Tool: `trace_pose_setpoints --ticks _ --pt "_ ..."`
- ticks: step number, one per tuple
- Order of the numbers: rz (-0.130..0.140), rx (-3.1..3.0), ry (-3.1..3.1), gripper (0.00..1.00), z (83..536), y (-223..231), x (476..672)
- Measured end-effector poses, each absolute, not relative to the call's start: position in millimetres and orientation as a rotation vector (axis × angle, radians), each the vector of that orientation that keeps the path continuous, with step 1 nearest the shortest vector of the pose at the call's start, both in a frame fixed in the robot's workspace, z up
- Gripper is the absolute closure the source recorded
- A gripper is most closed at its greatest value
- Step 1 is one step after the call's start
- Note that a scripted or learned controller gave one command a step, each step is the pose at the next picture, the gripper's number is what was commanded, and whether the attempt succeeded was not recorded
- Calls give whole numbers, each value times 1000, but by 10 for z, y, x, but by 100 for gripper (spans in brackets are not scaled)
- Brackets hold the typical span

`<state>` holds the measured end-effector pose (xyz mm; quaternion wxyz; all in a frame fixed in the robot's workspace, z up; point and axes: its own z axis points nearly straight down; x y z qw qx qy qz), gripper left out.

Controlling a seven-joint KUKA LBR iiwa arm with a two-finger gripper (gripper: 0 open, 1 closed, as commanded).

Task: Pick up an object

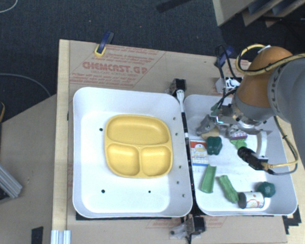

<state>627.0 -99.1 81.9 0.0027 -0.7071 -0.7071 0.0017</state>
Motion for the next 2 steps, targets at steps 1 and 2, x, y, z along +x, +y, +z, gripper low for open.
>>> trace_pose_setpoints --ticks 1,2 --pt "-3 -2224 -2222 100 968 -996 6293" --pt "-4 -2225 -2225 100 1399 -1005 6302"
